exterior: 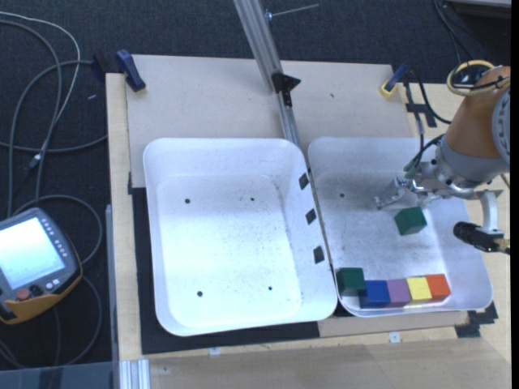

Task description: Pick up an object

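Observation:
My gripper [409,209] hangs over the middle of the right bin [357,164], below the grey and orange wrist [474,140]. A dark green cube [411,220] sits tilted between the fingertips, and the gripper is shut on it. Along the front wall of the same bin stands a row of blocks: green [350,279], blue [375,292], purple [399,290], yellow [418,288] and orange [438,285].
The left bin [162,160] lies beside the right one, with black clips [310,215] along the shared rim. A metal pole [258,35] slants up from the back edge. A teach pendant [32,262] and cables lie on the floor at the left.

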`<state>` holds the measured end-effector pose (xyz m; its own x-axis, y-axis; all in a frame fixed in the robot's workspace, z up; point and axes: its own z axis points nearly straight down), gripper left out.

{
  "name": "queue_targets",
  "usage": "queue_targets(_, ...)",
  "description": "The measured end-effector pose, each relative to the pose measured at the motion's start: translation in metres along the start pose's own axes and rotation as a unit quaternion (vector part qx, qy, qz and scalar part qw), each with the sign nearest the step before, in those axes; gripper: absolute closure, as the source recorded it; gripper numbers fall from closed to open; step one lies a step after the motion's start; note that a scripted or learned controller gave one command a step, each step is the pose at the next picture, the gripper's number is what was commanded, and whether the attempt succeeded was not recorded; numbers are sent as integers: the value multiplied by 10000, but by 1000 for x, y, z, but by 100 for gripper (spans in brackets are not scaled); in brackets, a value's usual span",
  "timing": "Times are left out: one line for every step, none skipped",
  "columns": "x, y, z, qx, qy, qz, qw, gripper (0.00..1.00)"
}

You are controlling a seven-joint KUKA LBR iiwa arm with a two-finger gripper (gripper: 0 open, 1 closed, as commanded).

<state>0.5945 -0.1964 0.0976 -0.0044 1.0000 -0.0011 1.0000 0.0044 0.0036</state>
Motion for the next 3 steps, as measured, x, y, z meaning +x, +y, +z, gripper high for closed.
queue_targets(32, -38, -2, 39, 21, 17, 10000, 0)
queue_targets(89, -41, -2, 33, 28, -8, 10000, 0)
queue_targets(85, -41, -13, 22, 19, 16, 10000, 100)
